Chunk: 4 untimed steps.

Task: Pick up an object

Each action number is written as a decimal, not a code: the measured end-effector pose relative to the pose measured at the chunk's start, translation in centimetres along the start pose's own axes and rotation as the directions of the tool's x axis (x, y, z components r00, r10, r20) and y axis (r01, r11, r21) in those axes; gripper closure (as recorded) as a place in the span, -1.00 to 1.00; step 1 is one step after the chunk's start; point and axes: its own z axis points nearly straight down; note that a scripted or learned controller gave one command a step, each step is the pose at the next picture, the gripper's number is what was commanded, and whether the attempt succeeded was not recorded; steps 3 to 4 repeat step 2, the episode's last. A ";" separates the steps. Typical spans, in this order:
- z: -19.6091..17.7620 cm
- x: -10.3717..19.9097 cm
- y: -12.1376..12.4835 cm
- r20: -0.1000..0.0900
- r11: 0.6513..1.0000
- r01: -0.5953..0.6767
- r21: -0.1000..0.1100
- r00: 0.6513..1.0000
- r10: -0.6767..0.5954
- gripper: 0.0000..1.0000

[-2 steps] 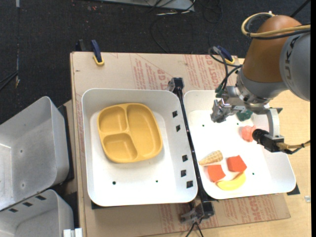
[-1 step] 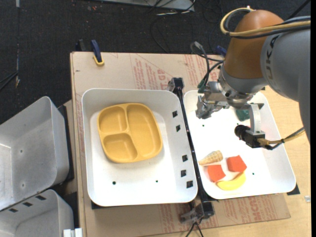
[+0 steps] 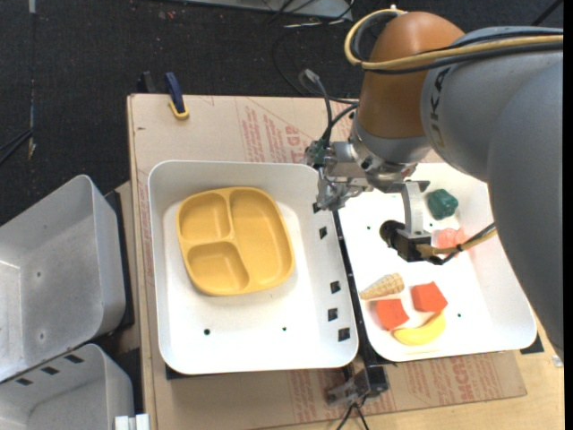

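My gripper (image 3: 336, 186) hangs over the near-left corner of the right bin (image 3: 501, 330), by the wall shared with the left bin. The big grey arm and its orange band cover the bin's far part. Loose in the right bin lie a green object (image 3: 441, 203), a pink block (image 3: 447, 237), a tan cone (image 3: 382, 287), two orange-red blocks (image 3: 391, 313) (image 3: 429, 297) and a yellow banana (image 3: 423, 331). All of these lie to the right of and nearer the front than the gripper, apart from it. Nothing shows between the gripper's tips.
The left bin (image 3: 170, 330) holds a yellow divided plate (image 3: 235, 240). The bins rest on a cardboard sheet (image 3: 233, 124) with a blue-and-yellow clamp (image 3: 176, 97) at its far left. More white bins (image 3: 54, 267) stand off the bench at the left.
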 end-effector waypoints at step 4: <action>-0.9 4.1 2.4 0.001 1.000 -0.005 0.001 1.000 0.005 -1.00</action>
